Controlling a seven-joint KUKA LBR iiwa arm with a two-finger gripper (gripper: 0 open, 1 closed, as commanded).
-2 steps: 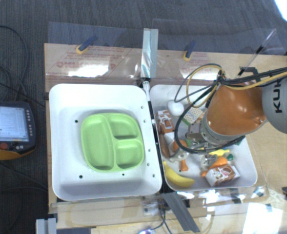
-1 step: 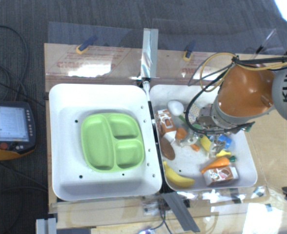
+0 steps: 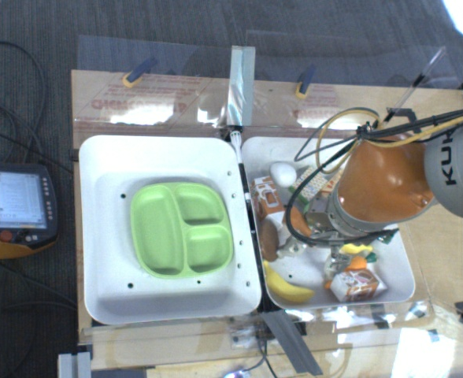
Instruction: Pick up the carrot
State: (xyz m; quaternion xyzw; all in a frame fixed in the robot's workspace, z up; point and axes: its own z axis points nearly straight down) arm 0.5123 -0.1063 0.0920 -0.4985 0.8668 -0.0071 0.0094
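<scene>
- The arm's orange band and wrist hang over the right bin, right of frame centre; whether the gripper is wide or narrow, I cannot tell.
- An orange sliver at the wrist's lower-left edge is probably the carrot, its long axis unreadable.
- That bin also holds a banana, an egg-like white piece and small cartons.
- The left bin holds a green divided tray.

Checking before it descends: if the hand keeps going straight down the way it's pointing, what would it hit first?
Probably the carrot, whose orange edge shows left of the wrist in the right bin. Depth is unclear from above.
</scene>
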